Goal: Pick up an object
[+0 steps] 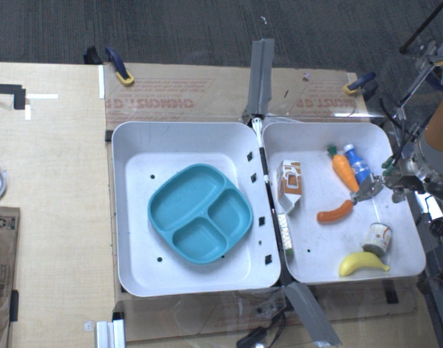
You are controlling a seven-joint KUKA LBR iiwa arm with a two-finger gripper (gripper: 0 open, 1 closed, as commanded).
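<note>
Reaching in from the right edge, the robot's two-finger gripper [367, 189] hangs low over the right bin [308, 263], its dark fingertips pointing left and down; whether they are spread or closed cannot be told from this angle. Just left of and slightly below the tips lies an orange sausage [335, 212], a curved piece whose right end comes up almost to the fingers; contact cannot be confirmed, and nothing is seen between the fingers. Above and to the left of the tips, close by, a carrot [343, 170] lies slanted with its green top toward the upper left, and a blue bottle [357, 165] lies alongside it on its right, touching or nearly so. Farther left in the same bin, near the dividing wall, a small white and orange carton [291, 184] lies on the floor. Below the gripper, toward the bin's lower right corner, a small can [379, 236] lies tilted, and a yellow banana [362, 264] rests just beneath it. The left bin [130, 216] holds a teal divided plate [199, 213] with three compartments, sitting near its centre, well apart from the gripper. Both bins stand side by side on a pale wooden bench [47, 194].
</note>
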